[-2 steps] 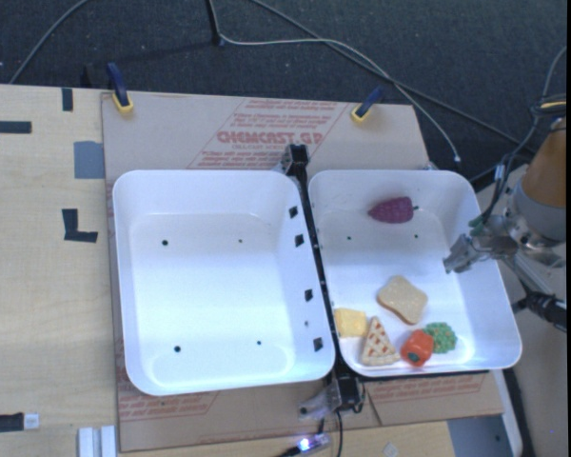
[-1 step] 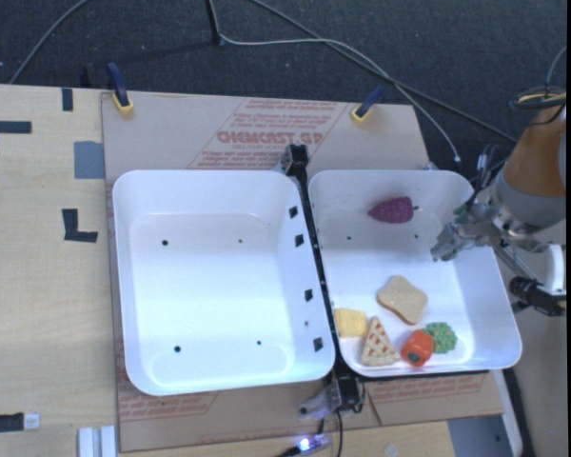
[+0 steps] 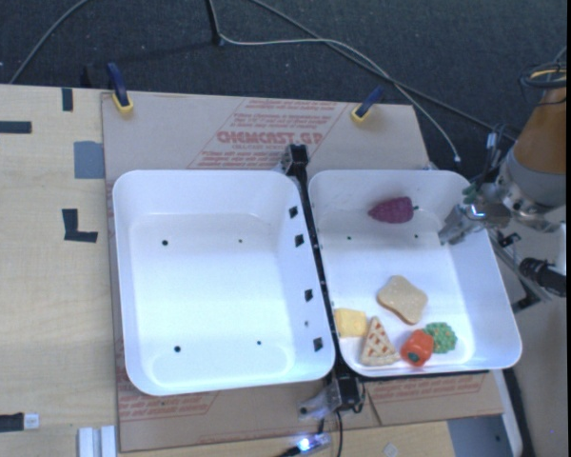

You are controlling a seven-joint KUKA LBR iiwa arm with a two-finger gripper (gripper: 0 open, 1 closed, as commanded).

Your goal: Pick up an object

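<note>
Two shallow white bins sit side by side on a cardboard sheet (image 3: 266,136) that covers the desk (image 3: 29,255). The left bin (image 3: 133,208) shows bare white floor. The right bin (image 3: 500,322) holds all the toy food.

A dark purple piece (image 3: 392,210) lies near the right bin's far edge, well apart from the others. A slice of bread (image 3: 403,299) rests about mid-bin, toward the near side. Along the near edge runs a row: a yellow block (image 3: 350,324) against the divider between the bins, a waffle-patterned wedge (image 3: 377,343) just beside it, then a red-orange vegetable (image 3: 417,348) touching a green broccoli-like piece (image 3: 442,335) near the bin's near right corner.

The arm (image 3: 542,150) comes in from the right, its orange band visible above the wrist. The pincer (image 3: 460,223) hangs over the right bin's far right corner, just inside the rim, to the right of the purple piece and apart from it. Nothing is seen between its fingers; whether it is released or clenched cannot be told at this size.

Two yellow-and-blue clamps (image 3: 121,98) pin the cardboard's far edge.
</note>
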